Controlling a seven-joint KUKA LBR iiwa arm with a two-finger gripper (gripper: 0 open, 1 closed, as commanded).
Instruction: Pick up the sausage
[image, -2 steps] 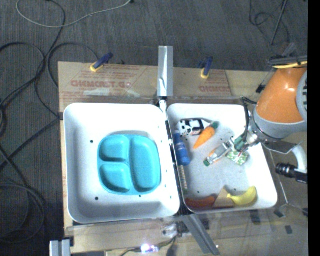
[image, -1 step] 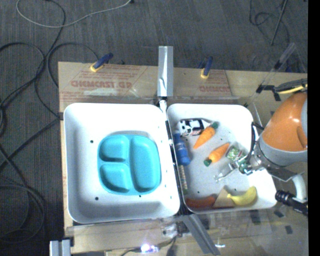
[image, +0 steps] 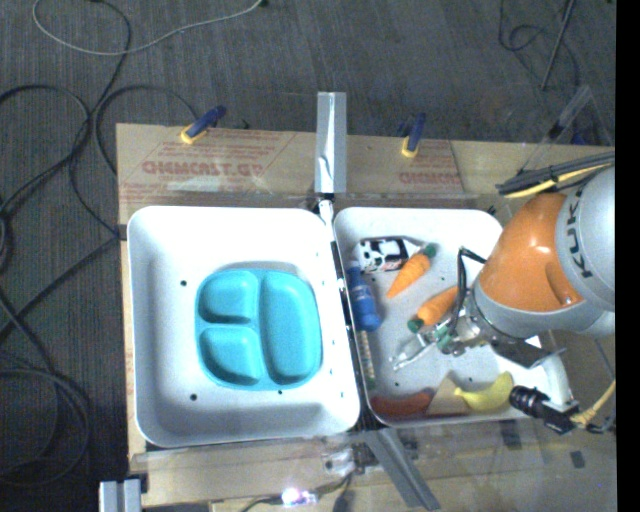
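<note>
The arm's orange-and-grey wrist covered much of the right bin (image: 350, 232), and the hand (image: 440, 338) beneath it was small and blurred; whether it was apart or together could not be told. The sausage (image: 403, 404) lay against the bin's near wall, long axis running left to right, its right end touching a banana (image: 488, 392). Two carrots (image: 410, 272) lay farther back, pointing diagonally. A blue bottle (image: 362, 298) stood along the left wall. The left bin (image: 150, 300) carried a blue divided tray (image: 260, 326).
</note>
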